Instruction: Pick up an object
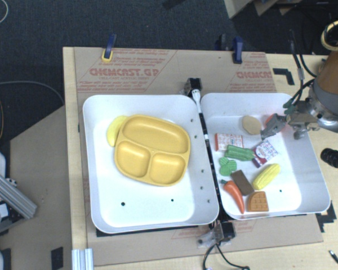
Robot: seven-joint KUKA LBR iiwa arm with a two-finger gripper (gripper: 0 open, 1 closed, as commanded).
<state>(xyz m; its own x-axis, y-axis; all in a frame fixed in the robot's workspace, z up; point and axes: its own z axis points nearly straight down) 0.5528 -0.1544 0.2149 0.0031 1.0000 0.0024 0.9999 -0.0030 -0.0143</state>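
Note:
The right bin (304, 198) holds several toy foods: a tan round cookie (250, 124), a red and white carton (228, 141), a green pickle (240, 153), a small green piece (227, 165), a red and white packet (266, 150), a yellow corn cob (266, 176), a brown bar (241, 181), a red chili (234, 195) and a waffle (258, 202). My gripper (283, 130) hangs over the bin's far right part, just right of the cookie and above the packet. Its fingers stand spread, open, with nothing between them.
The left bin (101, 201) holds a yellow divided plate (152, 149) with a yellow piece (115, 129) tucked at its far left side. A black divider strip (203, 136) runs between the bins. The grey arm (329, 89) comes in from the right.

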